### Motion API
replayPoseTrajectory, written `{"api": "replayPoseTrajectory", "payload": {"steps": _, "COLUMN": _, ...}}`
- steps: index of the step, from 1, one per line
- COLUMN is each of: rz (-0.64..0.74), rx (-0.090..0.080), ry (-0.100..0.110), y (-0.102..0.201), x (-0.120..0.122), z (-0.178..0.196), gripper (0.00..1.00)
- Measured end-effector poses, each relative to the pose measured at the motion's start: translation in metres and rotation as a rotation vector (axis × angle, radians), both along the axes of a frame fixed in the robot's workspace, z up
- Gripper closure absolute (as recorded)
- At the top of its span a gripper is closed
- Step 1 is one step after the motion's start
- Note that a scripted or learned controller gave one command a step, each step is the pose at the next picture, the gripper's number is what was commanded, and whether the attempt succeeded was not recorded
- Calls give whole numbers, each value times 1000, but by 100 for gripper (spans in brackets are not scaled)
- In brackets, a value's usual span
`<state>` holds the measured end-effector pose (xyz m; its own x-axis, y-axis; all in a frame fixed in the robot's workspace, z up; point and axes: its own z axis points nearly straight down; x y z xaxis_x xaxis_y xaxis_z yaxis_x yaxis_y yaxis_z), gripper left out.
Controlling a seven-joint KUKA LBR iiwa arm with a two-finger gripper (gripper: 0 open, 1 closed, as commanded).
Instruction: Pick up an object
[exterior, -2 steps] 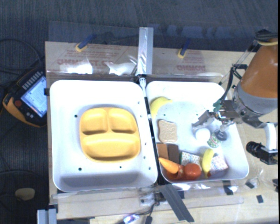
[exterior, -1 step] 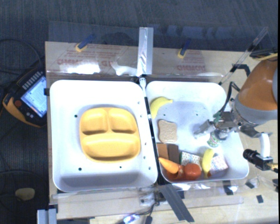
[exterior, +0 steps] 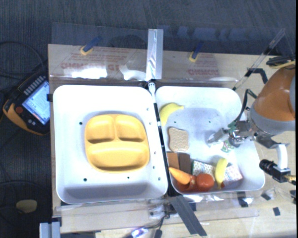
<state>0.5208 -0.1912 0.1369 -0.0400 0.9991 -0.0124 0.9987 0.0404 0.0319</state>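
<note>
The right bin (exterior: 208, 100) holds a yellow banana (exterior: 167, 112) at its back left, a slice of toast (exterior: 178, 139) below it, and a brown block (exterior: 178, 160). Along the front lie an orange carrot (exterior: 179, 175), a red tomato (exterior: 204, 181), a small banana (exterior: 220, 169) and a white patterned packet (exterior: 233, 174). My gripper (exterior: 222, 138) hangs over the bin's right middle, just above the small banana and right of the toast. I see nothing held in it. The arm's orange band (exterior: 277, 100) sits at the far right.
A yellow divided plate (exterior: 116, 141) fills the middle of the left bin (exterior: 69, 182). A handheld pendant (exterior: 32, 105) lies off the bench at the left. Cables and a black fitting (exterior: 273, 168) sit by the right bin's right edge.
</note>
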Motion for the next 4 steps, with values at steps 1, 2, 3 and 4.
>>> {"api": "replayPoseTrajectory", "payload": {"steps": 1, "rz": -108, "rx": 0, "ry": -26, "y": 1, "x": 32, "z": -6, "gripper": 0}}
{"api": "replayPoseTrajectory", "payload": {"steps": 2, "rz": -115, "rx": 1, "ry": -29, "y": 1, "x": 33, "z": -6, "gripper": 0}}
{"api": "replayPoseTrajectory", "payload": {"steps": 3, "rz": -94, "rx": 0, "ry": -31, "y": 0, "x": 32, "z": -7, "gripper": 0}}
{"api": "replayPoseTrajectory", "payload": {"steps": 4, "rz": -98, "rx": 0, "ry": -32, "y": 0, "x": 32, "z": -7, "gripper": 0}}
